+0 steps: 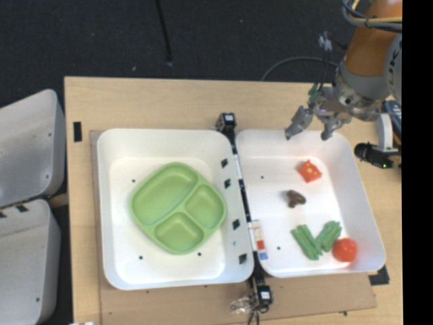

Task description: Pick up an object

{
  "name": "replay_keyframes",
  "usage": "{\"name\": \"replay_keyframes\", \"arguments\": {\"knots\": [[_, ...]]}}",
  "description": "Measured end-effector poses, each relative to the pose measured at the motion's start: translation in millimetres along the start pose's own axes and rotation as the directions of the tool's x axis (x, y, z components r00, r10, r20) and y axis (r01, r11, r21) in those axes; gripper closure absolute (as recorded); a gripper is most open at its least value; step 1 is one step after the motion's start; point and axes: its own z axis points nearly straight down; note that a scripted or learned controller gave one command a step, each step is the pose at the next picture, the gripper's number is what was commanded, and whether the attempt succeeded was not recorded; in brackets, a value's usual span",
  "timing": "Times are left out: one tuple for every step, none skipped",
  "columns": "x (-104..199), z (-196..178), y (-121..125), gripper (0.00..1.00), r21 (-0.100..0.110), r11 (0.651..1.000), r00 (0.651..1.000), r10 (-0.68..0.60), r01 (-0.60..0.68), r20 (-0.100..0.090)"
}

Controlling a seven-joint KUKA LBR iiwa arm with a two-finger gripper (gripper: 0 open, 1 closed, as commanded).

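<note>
Two white bins sit side by side: the left bin lies well off to the gripper's left, the right bin just below it. One green divided plate with three compartments rests in the far bin. Four small things lie in the near bin, all below the gripper: one orange-red block, one small brown lump, one green bean-like bunch, one red round piece

Your gripper hangs open over the right bin's far edge, gripping nothing. A green plate sits in the left bin.
</note>
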Motion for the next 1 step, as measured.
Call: {"name": "replay_keyframes", "arguments": {"knots": [[0.3,-8.1,2.0,0.0,-0.012,1.0,1.0,-0.002,0.002,0.001]]}}
